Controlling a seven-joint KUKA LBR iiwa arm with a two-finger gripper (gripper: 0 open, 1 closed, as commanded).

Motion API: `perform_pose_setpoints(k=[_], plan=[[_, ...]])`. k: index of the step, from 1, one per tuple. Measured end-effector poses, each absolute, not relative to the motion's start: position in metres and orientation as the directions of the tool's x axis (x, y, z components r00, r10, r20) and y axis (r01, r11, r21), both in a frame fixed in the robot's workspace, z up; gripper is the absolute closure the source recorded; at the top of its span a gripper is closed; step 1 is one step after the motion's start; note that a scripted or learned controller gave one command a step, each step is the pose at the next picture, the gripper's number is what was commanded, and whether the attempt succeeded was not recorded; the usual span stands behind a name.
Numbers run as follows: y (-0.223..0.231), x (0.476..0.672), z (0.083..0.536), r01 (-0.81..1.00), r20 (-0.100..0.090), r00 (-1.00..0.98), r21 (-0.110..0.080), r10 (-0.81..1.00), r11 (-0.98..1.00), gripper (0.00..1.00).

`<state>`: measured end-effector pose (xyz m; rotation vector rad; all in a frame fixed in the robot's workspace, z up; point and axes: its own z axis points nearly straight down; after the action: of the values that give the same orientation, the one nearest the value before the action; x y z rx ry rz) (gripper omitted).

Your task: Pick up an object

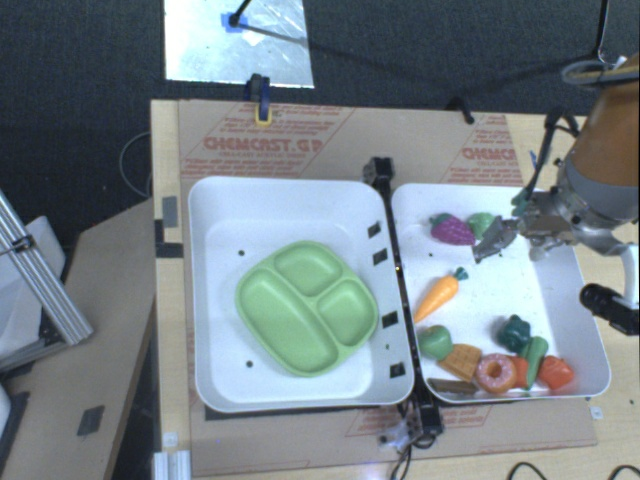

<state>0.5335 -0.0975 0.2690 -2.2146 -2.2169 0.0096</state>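
Nearest me, along the near wall of the right bin, I log a row of toy food. Left to right: a green round piece, a tan waffle-like piece, a pink-iced donut, and an orange-red piece at the corner. A dark brown flat item lies against the near rim below the waffle piece. A dark green bell pepper sits just behind the donut, with a slimmer green piece beside it.

Mid-bin: an orange carrot with a green top, lying at a slant, top pointing up-right toward the arm. It sits near the divider between the bins, apart from the near row.

In the left bin I see a green compartment plate, three sections, resting flat.

Farther back in the right bin: a purple grape cluster, with a pale green piece touching its right side.

The gripper hangs just right of and slightly nearer than the grapes and pale green piece, close to both; the carrot's leafy end lies just below-left of it. I cannot tell whether the fingers stand apart or together, and I see nothing clearly between them. The grey wrist and orange band lead off right.

Beyond the bins: brown printed cardboard, then a silvery sheet on dark floor.
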Motion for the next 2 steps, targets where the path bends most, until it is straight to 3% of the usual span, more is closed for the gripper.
perform_pose_setpoints(k=[1, 2], plan=[[-0.097, 0.535, 0.275, 1.000, 0.000, -0.003, 0.001, 1.000, 0.003, 0.00], [-0.099, 0.531, 0.231, 1.000, 0.001, -0.001, -0.002, 1.000, 0.001, 0.00]])
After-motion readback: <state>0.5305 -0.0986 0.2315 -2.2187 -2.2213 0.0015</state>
